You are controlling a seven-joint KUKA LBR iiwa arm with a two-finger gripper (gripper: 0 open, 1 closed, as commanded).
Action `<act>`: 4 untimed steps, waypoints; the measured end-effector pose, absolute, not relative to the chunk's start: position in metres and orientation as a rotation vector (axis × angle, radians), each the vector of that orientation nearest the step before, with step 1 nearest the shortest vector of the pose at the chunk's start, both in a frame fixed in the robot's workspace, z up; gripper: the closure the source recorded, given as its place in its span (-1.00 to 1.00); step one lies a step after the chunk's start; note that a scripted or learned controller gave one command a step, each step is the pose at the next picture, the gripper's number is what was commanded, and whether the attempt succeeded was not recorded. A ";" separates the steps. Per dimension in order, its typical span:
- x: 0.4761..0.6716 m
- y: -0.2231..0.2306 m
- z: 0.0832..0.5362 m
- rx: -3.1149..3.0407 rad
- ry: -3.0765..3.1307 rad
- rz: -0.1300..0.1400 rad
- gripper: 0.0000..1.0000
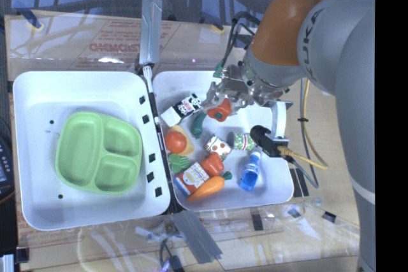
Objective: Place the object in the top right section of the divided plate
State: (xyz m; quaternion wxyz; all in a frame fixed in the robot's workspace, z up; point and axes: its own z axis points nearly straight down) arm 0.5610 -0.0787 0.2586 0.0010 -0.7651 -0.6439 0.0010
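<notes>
A light green divided plate [99, 153] lies in the left white bin [32, 99], with one large section on its left and two smaller ones on its right. My gripper [220, 104] hangs over the upper middle of the right bin [280, 191], reaching in from the right. A small red-orange toy vegetable with a green stem [220, 113] sits between its fingers, and the gripper is shut on it. The toy is well right of the plate, past the wall between the two bins.
Several toy foods lie in the right bin: a black-and-white pack [188, 105], a green pickle [197, 124], a tomato [177, 141], a red pepper [213, 164], a carrot [208, 188], a blue bottle [250, 172]. A grey bar [150, 35] runs up between the bins.
</notes>
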 end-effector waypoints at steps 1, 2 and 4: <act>0.580 -0.029 0.189 -2.459 -1.946 0.011 1.00; 0.596 -0.162 0.221 -2.165 -2.277 0.003 1.00; 0.653 -0.207 0.159 -2.149 -2.288 0.004 1.00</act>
